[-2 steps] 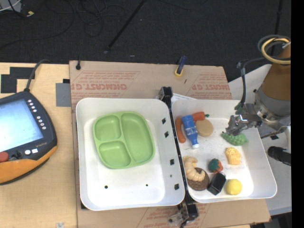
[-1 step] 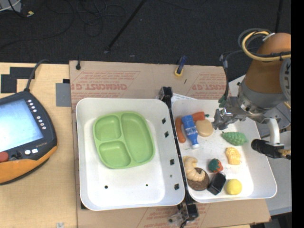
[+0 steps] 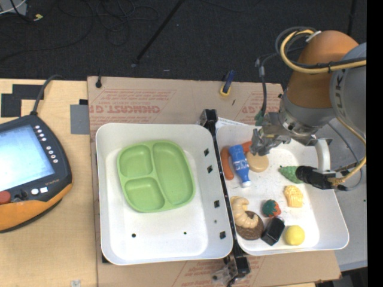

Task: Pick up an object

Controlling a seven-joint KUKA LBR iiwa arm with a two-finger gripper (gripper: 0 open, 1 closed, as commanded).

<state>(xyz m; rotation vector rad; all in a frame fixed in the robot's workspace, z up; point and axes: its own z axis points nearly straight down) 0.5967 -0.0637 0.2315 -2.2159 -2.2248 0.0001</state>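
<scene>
The right bin [image 3: 335, 220] holds several small items. Near its back left lie a blue bottle [image 3: 240, 164], an orange-red stick [image 3: 227, 163] and a tan round piece [image 3: 258, 162]. A green item [image 3: 291, 173], a yellow piece [image 3: 293, 196], a strawberry [image 3: 271, 207], a black block [image 3: 273, 231], a yellow ball [image 3: 294, 235] and a brown-and-cream lump [image 3: 246, 219] lie further forward. My gripper [image 3: 262, 143] hangs over the bin's back left, just above the tan round piece and beside the blue bottle. I see nothing held in it.
The left bin [image 3: 114, 220] holds a green divided plate [image 3: 156, 176]. A teach pendant [image 3: 27, 166] lies on the bench at far left. A blue-and-yellow clamp [image 3: 227, 84] sits behind the bins. A black cable piece [image 3: 314, 177] hangs from the arm over the right bin.
</scene>
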